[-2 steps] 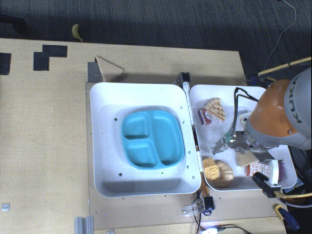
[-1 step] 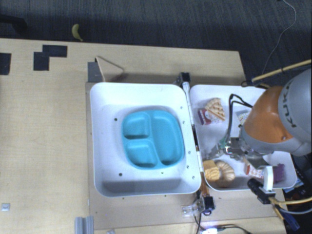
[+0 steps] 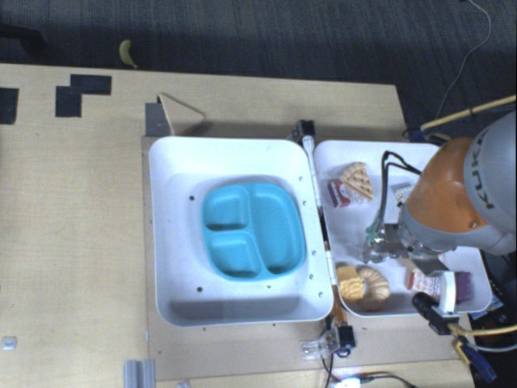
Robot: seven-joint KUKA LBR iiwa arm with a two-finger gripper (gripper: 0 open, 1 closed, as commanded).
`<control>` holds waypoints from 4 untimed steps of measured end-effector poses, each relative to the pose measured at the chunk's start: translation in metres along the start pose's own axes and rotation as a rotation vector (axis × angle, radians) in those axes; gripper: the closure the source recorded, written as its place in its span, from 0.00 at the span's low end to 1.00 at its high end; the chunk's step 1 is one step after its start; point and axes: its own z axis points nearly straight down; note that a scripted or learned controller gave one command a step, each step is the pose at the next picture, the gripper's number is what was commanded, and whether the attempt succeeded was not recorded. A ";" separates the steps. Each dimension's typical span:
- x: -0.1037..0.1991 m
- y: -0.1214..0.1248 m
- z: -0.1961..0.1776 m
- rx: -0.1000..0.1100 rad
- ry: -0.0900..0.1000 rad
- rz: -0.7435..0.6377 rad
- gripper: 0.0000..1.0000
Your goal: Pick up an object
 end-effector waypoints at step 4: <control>0.001 -0.001 0.000 0.003 0.002 0.000 0.00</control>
